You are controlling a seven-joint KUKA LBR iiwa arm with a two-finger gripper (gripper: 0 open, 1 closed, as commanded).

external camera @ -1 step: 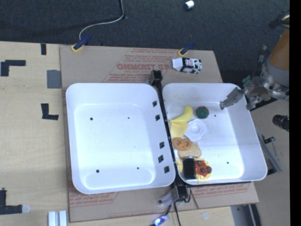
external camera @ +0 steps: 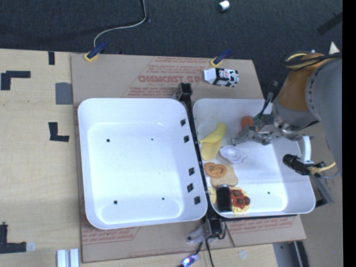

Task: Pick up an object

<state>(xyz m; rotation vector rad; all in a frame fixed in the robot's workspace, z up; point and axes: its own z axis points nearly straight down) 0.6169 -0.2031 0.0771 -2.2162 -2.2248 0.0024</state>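
Tool [external camera: 240, 139] hangs low in the right white bin [external camera: 289, 204], can't tell its state, with the clear crumpled plastic piece [external camera: 232, 154] just below-left.

I'm seeing my arm [external camera: 328, 102] showing as a bulky grey body with an orange band [external camera: 295, 90] above the wrist. A yellow cable is looping over its top, and metal gripper [external camera: 248, 136] parts are glinting silver below.
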